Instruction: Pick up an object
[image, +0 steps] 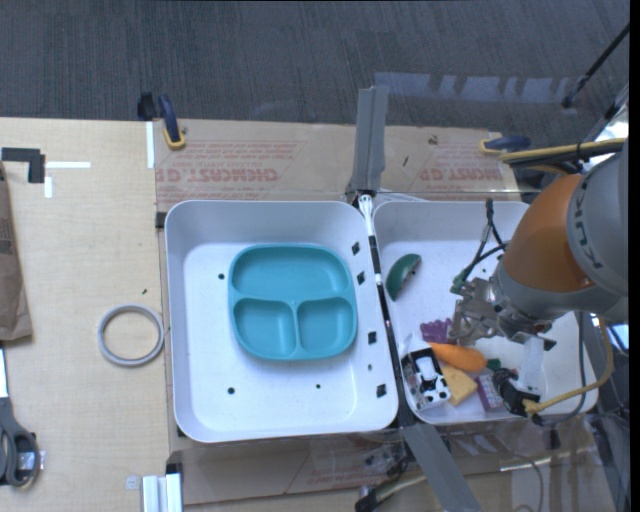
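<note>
Gripper (472, 328) (finger state impossible to tell) low over the carrot (457, 354) in the right bin (440, 215).

My arm (585, 215) comes in from the right side of the view, grey with its orange band (545, 245) above the wrist. The wrist bends downward, and my tool (470, 325) hangs low at its end, pointing down and slightly leftward.
</note>
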